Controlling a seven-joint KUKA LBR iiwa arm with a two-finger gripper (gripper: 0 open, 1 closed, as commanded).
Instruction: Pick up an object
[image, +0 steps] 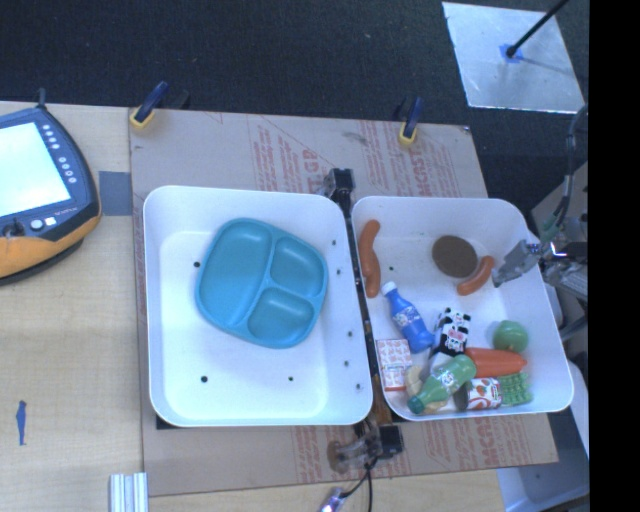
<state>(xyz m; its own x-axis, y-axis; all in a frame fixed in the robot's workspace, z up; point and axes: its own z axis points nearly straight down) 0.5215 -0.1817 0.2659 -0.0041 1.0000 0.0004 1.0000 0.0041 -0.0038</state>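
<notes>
Two white bins sit side by side — the left bin (160, 300) and the right bin (430, 212).

In the left bin: one blue plate (262, 283), with three compartments.

In the right bin, counted by kind:
- two sausages — a long one (370, 258) by the wall nearest the left bin, a short one (476, 274) toward the far side
- one brown disc (455, 256), touching the short sausage
- two bottles — one blue (407, 315), one green (441, 382)
- one toy cow (454, 331)
- one green ball (510, 334)
- one carrot (495, 361)
- one small can (483, 394)
- one small packet (393, 363)

Outside the bins: two clamps (149, 106) (409, 120) and one tablet (40, 195).
</notes>
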